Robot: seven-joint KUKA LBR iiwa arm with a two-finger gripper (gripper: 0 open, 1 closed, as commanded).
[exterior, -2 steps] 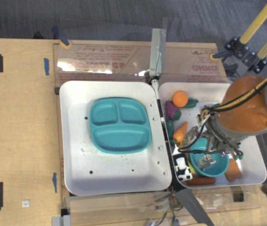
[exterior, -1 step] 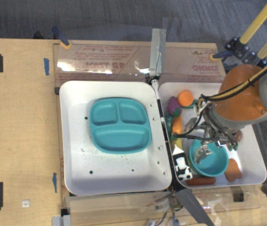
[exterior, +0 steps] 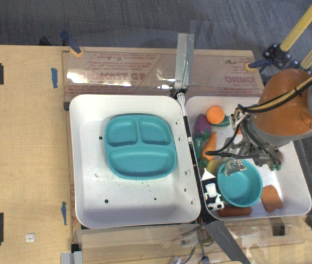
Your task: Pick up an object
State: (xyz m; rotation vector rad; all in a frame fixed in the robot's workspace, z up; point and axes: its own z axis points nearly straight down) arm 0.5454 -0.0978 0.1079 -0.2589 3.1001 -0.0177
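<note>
While the arm [exterior: 288, 106] reaches in from the right over the right bin [exterior: 301, 194], its pincer [exterior: 238, 161] sits low at the upper rim of the teal bowl [exterior: 241, 185]. Can't tell if the pincer is apart or together; wrist hardware and cables crowd it, and nothing is clearly clamped.

Nearest candidate is the bowl, directly below and a touch toward the front edge, mouth up, round so no long axis to match. The orange ball [exterior: 215, 114] lies up-left of the pincer, near the back wall. An orange carrot-like piece [exterior: 210, 143] and a purple item [exterior: 201, 124] sit left, by the divider btwn bins. A brown-orange block [exterior: 271, 198] rests just right of the bowl; a red piece [exterior: 234, 212] pokes out under its front.

Right bin is crowded, little room. Left bin [exterior: 84, 164] has a teal divided plate [exterior: 141, 146] in the middle. Bench [exterior: 21, 147] is tan board.
</note>
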